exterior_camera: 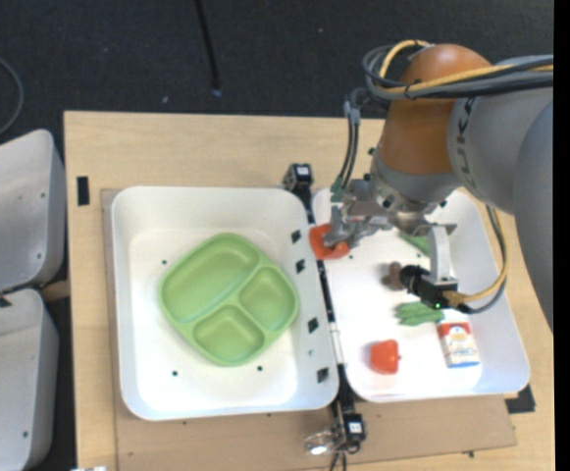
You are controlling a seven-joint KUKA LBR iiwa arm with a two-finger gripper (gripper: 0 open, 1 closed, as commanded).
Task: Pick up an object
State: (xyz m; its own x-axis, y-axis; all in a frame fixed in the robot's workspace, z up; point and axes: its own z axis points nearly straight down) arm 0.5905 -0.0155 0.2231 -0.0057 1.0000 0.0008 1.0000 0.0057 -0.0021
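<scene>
Just at the left edge of the right bin [500,361], close to the wall between the two bins, an orange-red object [326,243] sits under the gripper [340,232]; whether the gripper grips it, I cannot tell. Further in this bin lie a dark object [396,276], a green object [420,312], a red pepper-like object [385,356] and a small white carton [457,344] with unreadable print. The left bin [147,381] holds a green divided plate [230,299].
</scene>
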